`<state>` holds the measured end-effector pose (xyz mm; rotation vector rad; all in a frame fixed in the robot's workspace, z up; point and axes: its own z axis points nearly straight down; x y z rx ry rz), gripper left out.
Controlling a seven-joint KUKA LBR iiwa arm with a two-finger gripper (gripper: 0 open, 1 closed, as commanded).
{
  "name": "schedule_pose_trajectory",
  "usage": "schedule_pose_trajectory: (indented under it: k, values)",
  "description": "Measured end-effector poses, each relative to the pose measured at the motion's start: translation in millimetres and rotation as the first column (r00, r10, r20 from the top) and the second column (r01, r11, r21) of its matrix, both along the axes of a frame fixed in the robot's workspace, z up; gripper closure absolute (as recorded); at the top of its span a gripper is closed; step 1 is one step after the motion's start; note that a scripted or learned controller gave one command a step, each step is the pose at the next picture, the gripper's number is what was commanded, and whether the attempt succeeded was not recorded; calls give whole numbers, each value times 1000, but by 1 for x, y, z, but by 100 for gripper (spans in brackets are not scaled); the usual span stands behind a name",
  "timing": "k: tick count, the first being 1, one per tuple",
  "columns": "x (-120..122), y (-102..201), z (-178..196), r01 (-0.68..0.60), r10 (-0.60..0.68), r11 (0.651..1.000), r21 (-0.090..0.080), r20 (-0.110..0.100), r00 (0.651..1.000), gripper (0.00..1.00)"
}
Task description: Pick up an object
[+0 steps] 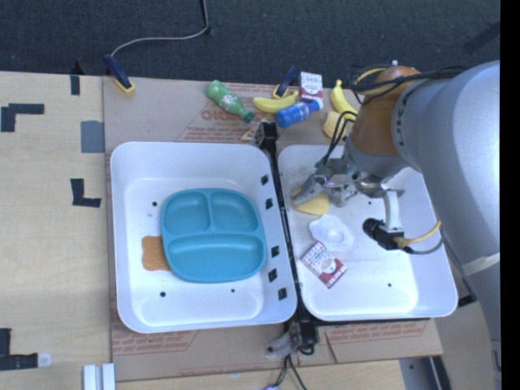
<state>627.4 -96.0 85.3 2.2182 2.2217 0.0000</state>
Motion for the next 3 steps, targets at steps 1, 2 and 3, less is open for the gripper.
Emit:
schedule_pose_trajectory:
  k: [1, 2, 3]
  values:
    - [1, -1, 12, 0, 0, 1000, -2, 3, 1000, 100]
    - [1, -1, 12, 1, -1, 1000, -2, 3, 1000, 0]
    - [39, -2, 0, -1, 1, 1000, 1, 1, 1000, 0]
